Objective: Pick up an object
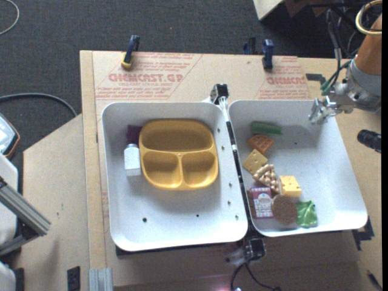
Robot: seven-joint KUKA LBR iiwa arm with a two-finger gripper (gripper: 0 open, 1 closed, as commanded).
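Note:
My gripper (319, 112) hangs over the far right corner of the right bin (339, 162), with nothing visible between its fingers. Below and left of it lie the bin's objects: a green strip (266, 127), a waffle piece (260, 143), a tan cracker square (254, 161), a cluster of small tan balls (266, 176), a yellow cheese block (290, 186), a red carton (261, 201), a brown round cookie (283, 210) and a green leafy piece (306, 214). All of them sit apart from the gripper.
The left bin (115, 193) holds a yellow three-compartment plate (178, 153), a small white bottle (132, 159) and a dark purple item (133, 131) beside it. Blue clamps (267, 52) pin the cardboard-covered bench at the back.

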